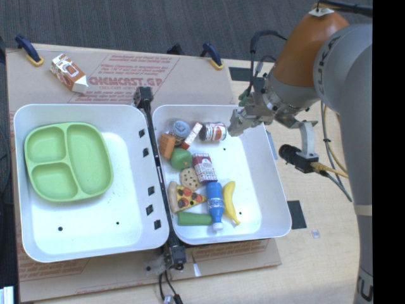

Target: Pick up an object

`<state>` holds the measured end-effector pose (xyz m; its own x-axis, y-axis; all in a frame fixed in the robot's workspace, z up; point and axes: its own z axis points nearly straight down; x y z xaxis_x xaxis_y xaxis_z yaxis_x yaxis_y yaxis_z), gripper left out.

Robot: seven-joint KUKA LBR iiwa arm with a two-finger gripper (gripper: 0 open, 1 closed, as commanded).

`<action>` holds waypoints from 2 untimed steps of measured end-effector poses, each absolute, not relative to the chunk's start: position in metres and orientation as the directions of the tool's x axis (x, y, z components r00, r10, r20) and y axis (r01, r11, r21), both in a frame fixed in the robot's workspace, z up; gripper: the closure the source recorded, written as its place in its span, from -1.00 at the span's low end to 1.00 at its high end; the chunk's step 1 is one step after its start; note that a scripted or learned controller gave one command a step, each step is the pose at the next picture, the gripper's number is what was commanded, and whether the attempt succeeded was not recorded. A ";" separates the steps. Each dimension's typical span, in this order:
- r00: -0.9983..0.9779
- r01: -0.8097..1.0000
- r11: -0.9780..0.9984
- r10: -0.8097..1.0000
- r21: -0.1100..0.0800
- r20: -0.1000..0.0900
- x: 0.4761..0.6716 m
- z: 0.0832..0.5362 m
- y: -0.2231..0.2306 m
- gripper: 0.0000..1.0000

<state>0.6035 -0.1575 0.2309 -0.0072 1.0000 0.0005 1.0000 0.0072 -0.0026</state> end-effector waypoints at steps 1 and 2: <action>-0.007 1.000 0.007 1.000 -0.004 0.000 0.597 0.217 -0.109 1.00; -0.006 1.000 0.006 1.000 -0.004 0.000 0.523 0.205 -0.098 1.00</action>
<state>0.5230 -0.0976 0.2054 -0.0057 1.0000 -0.0002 1.0000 0.0057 -0.0043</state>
